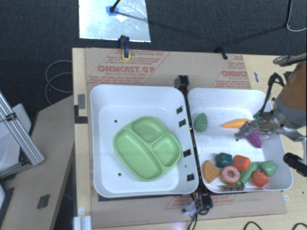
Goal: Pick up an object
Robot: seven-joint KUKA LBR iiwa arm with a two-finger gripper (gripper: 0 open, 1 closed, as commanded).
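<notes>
My gripper (248, 130) hangs low over the right bin (225, 99), reaching in from the right edge. A purple bunch of grapes (254, 139) lies directly below and against it, partly covered by the gripper. An orange carrot (234, 123) lies just to the upper left of the gripper, close to it. A green round vegetable (200, 122) rests near the bin's left wall.
Several toy foods crowd the right bin's front: a waffle piece (210, 170), a pink donut (230, 175), a teal piece (223, 159), a red-orange piece (241, 162) and a green pepper (268, 166). A green divided plate (147, 148) sits in the left bin (103, 128).
</notes>
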